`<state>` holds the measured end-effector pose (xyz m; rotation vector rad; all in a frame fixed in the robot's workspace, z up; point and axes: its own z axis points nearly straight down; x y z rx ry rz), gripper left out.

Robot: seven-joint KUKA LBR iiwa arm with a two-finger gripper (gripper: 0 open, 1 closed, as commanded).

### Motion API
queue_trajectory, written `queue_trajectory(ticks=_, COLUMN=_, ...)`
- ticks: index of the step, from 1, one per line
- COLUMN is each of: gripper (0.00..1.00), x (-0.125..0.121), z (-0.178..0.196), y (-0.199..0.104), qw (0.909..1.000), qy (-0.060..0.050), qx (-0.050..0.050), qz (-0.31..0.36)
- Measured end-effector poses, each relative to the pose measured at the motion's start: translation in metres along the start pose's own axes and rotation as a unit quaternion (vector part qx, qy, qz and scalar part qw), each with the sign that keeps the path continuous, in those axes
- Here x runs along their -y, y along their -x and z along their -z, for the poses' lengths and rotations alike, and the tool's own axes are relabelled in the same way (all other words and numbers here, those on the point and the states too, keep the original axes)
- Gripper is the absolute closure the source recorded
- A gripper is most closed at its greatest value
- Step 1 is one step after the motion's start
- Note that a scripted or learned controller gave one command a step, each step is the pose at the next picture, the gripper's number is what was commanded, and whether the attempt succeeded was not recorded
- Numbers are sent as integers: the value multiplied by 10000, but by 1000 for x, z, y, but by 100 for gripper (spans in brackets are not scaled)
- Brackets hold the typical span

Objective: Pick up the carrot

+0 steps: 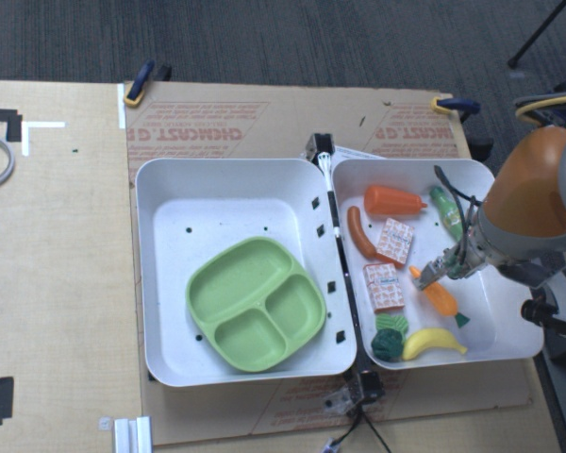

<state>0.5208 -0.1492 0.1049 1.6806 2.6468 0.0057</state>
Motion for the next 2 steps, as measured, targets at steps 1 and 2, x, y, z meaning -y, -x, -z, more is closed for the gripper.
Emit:
queue_trajectory(ticks=1, gripper=100, x=30, z=29, y=-38, qw=9985, qy=-33, qx=-17, qz=-542)
queue_trajectory(ticks=2, gripper=100, x=-4, z=88, y=-106, qw=9831, qy=-25, qx=-7, qz=-1830)
